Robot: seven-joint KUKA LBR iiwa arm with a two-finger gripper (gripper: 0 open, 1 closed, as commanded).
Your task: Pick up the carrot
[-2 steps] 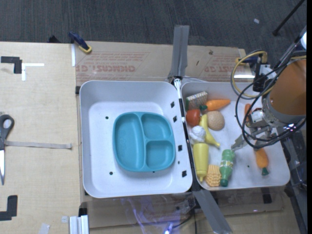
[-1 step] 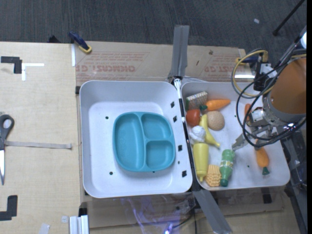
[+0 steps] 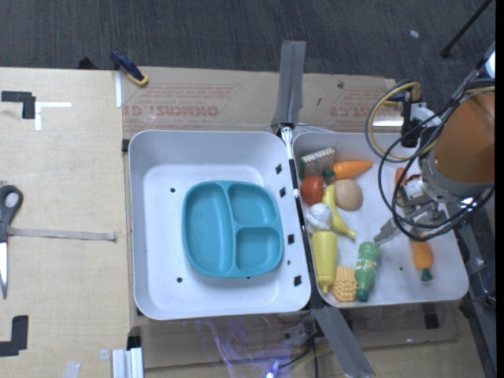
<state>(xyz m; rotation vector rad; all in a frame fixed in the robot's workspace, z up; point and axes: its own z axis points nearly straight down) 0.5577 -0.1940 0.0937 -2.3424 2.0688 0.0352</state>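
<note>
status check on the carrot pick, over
Gripper low in right bin, nothing seen between fingers. Carrot at bin's far edge, untouched. Potato and tomato crowd it.

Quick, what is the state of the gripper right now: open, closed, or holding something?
Gripper: it cannot be told whether it is open or closed; it sits low in the right bin, with no item seen in it. The carrot lies apart.

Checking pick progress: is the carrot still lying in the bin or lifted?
Lying in the right bin: the carrot rests near its far wall, beside the tomato.
</note>
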